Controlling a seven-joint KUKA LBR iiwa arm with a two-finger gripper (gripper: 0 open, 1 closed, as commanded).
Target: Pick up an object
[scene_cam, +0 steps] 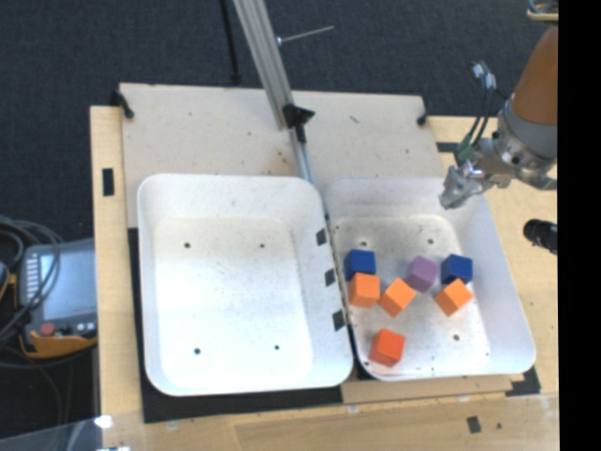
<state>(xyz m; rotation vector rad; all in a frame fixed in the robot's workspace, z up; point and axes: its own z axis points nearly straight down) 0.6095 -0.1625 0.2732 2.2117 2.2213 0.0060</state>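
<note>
seven small cubes in the right bin, all loose on its floor, clustered toward the middle and front: two blue, four orange, one purple. blue cube at the cluster's left, hard against an orange cube just below it; another orange cube just beside that, touching or nearly touching the purple cube. second blue cube to the right, with an orange cube just in front of it. last orange cube apart from the rest, nearest the front wall, probably the easiest pick since free on all sides. packed neighbours likely harder: little room for jaws to slip between faces.

gripper up at the right bin's far right corner, near the rim, well apart from every cube and holding nothing visible between its tips. too small and blurred to say whether wide or narrow: cannot tell. reaching in from the right, orange band above the wrist, so probably hovering before a descent, pick not yet begun.

left bin just beside the right one, sharing a middle edge. both on the counter, a pale board beneath. slanted metal pole rising from behind the bins. small screen unit off the counter's left.
</note>
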